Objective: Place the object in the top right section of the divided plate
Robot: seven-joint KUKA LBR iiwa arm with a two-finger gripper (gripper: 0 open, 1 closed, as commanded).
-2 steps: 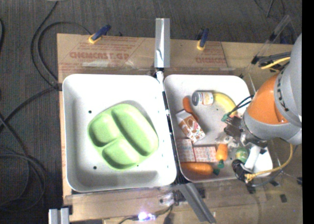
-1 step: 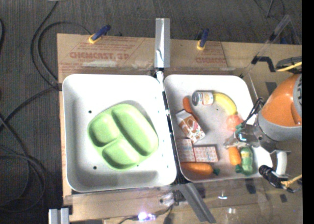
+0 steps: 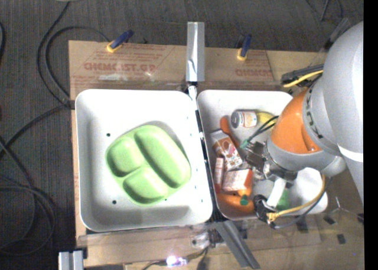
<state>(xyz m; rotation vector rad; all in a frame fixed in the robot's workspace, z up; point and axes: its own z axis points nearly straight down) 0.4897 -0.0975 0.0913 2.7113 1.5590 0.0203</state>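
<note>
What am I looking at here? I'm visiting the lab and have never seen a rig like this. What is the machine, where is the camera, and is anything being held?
This is one picture, taken by a fixed camera above a bench, looking down at a slant. The grey machine with the orange band is a robot arm, reaching in from the right. Two shallow white bins sit side by side on the bench. The left bin holds a green divided plate. The right bin holds a heap of small things, among them a can, printed packets and an orange item. The arm's gripper hangs over that heap. From this angle I cannot tell whether it holds anything.
</note>
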